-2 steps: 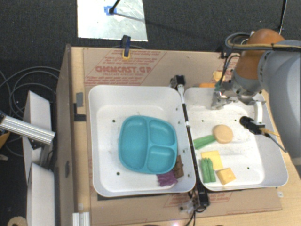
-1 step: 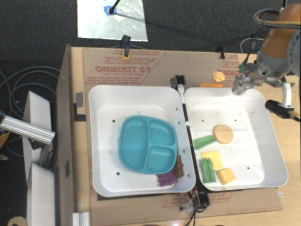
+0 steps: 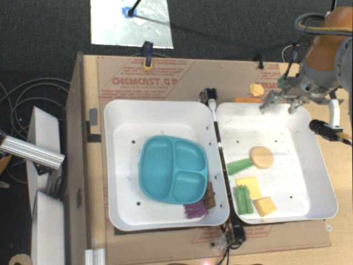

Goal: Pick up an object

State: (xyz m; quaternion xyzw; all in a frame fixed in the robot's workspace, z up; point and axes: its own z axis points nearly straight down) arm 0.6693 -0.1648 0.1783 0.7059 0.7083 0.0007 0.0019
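The arm is reaching in from the right and hanging over the far edge of the right-hand bin, its orange band sitting just above the wrist. The gripper is pointing down at the bin's back rim with its two fingers standing spread apart, and nothing is sitting between them.

The things to pick are all lying nearer to me than the gripper, down in that same bin. Closest to it, a little below and slightly to its left, a round tan disc is resting on the white floor, with a green stick touching its left side and angling away toward the divider between the bins. Further below, a pale yellow block is lying beside a ridged green piece, and a darker yellow cube is sitting just to their right, at the near end.

Well off to the gripper's left and lower down, the other bin is holding a teal divided plate. A purple object and a small brown one are tucked against the plate's near right edge.

Just behind the gripper, on the cardboard, a small yellow-orange item is lying outside the bins.
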